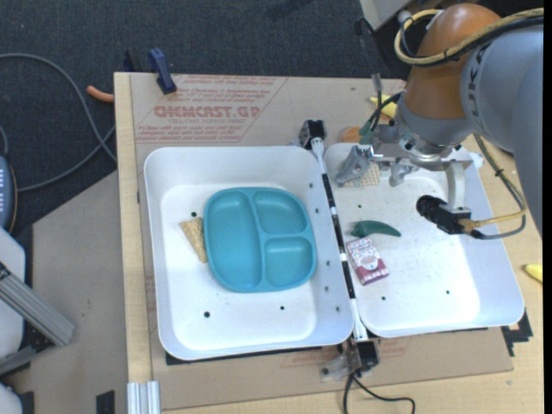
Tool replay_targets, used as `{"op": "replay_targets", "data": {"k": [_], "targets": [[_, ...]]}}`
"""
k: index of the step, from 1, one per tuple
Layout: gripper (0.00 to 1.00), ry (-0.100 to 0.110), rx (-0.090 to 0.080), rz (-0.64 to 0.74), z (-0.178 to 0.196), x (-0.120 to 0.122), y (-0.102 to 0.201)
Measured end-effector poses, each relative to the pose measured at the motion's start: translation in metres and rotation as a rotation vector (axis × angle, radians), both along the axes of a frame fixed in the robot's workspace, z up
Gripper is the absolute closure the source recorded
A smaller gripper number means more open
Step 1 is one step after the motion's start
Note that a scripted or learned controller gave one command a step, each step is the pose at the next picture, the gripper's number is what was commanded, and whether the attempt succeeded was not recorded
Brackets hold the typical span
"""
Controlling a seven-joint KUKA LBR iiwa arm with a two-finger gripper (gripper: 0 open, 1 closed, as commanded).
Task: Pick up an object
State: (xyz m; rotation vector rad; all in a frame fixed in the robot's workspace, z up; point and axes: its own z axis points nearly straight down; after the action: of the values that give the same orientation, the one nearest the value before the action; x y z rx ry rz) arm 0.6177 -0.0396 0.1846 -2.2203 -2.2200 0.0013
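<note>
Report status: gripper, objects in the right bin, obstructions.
Gripper low over right bin, far corner, nothing visibly held. Green object and red-and-white packet lie loose near divider. Teal tray in left bin, out of the way.

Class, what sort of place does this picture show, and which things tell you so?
Probably a robotics lab test bench: a robot arm reaches over two white bins, with loose cables on the floor.

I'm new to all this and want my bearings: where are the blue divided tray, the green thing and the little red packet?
blue divided tray (259, 238), camera view, centre ridge.
green thing (375, 228), camera view, its middle.
little red packet (366, 260), camera view, front face.
</note>
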Motion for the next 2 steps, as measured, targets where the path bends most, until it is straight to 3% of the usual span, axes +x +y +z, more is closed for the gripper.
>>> {"op": "replay_targets", "data": {"k": [1,2], "targets": [[0.00,-0.001,-0.001,-0.001,-0.100,0.010,-0.053],[0.00,0.000,0.000,-0.001,-0.100,-0.034,-0.054]]}}
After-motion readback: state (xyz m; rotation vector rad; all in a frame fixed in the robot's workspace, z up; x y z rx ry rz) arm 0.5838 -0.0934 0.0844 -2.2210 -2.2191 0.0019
